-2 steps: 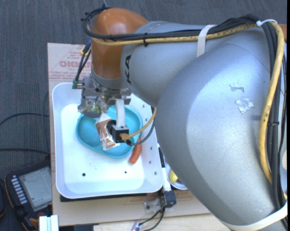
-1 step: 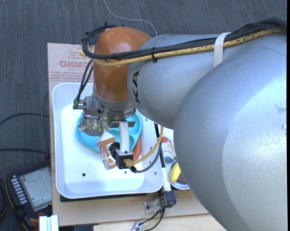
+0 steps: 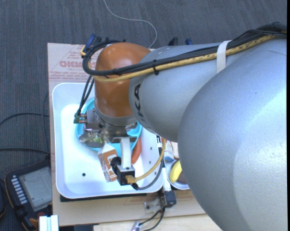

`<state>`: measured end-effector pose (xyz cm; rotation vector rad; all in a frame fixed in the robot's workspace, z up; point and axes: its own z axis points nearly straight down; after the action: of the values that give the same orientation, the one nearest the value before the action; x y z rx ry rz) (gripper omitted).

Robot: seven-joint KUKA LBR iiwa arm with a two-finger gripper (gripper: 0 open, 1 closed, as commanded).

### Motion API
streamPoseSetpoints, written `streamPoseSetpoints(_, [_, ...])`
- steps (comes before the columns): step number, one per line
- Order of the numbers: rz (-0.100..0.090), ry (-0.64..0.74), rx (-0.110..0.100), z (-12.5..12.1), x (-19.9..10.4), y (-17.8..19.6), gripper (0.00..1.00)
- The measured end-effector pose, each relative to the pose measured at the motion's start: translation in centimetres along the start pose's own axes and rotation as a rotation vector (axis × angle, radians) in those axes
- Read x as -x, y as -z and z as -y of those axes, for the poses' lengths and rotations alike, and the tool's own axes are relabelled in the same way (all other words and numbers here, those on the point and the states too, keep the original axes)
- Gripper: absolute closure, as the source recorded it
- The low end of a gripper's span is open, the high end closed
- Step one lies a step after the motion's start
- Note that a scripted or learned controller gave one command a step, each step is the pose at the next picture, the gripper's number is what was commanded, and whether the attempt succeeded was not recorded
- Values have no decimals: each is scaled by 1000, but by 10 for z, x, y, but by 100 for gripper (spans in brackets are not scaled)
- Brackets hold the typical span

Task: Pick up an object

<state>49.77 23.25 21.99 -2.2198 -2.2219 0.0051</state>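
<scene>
Objects for picking lie in the left white bin point(image 3: 70, 177), most of them under the arm. An orange, long thing point(image 3: 136, 148), maybe a carrot toy, lies near the middle of the bin, toward its right wall. A small packet point(image 3: 107, 159) with brown and orange print lies just beside it, closer to the front edge. A blue, round thing point(image 3: 82, 129) shows at the left of the wrist, partly covered, and I cannot say what it is.

The packet looks light and a little soft, so I judge it may bend or slip if it is taken by its flat faces; its narrow sides seem the better hold. The orange thing looks stiff and smooth, probably light, and a hold across its middle would be the safest.

The gripper point(image 3: 99, 139) hangs low over the bin, between the blue thing and the packet. Its tips are hidden behind the wrist parts and a clear, shiny piece, so I cannot tell how wide it stands or whether it has hold of anything.
</scene>
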Motion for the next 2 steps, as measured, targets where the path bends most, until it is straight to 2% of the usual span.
streamPoseSetpoints(1, [-1,1,3,14,0,56,100])
streamPoseSetpoints(2, [1,-3,0,-73,49,-25,100])
